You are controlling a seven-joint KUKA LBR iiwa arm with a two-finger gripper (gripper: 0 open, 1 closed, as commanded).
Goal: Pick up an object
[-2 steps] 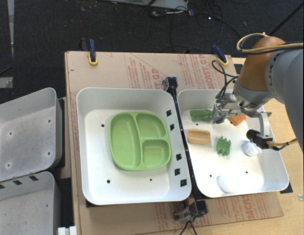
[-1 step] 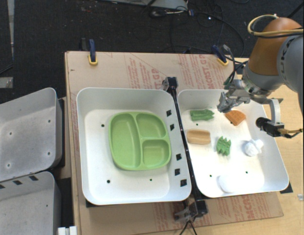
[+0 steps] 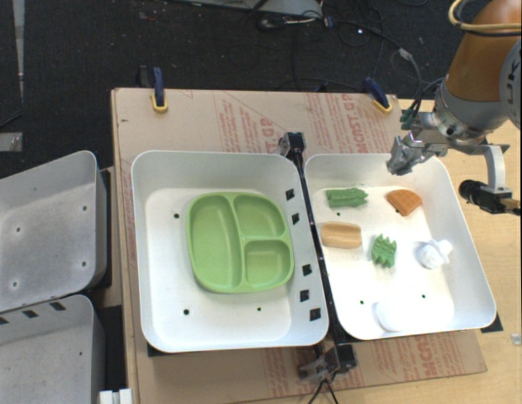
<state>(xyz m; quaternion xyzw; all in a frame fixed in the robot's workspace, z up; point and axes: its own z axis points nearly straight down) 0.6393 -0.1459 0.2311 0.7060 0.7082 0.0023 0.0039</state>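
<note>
The right bin (image 3: 471, 268) holds several small items: a green toy (image 3: 347, 197) near the back, an orange-brown piece (image 3: 404, 200) to its right, a tan bread-like roll (image 3: 340, 235), a spiky green piece (image 3: 384, 250), a white object (image 3: 432, 253) and a white round lid (image 3: 394, 316) at the front. My gripper (image 3: 402, 160) hangs over the back edge of this bin, above and apart from the orange-brown piece. Nothing shows between its fingers.
The left bin (image 3: 156, 251) holds a green divided plate (image 3: 241, 241). A black divider with clips (image 3: 305, 225) runs between the bins. Blue-and-yellow clamps (image 3: 158, 91) pin the cardboard at the back. White panels (image 3: 42, 225) lie off to the left.
</note>
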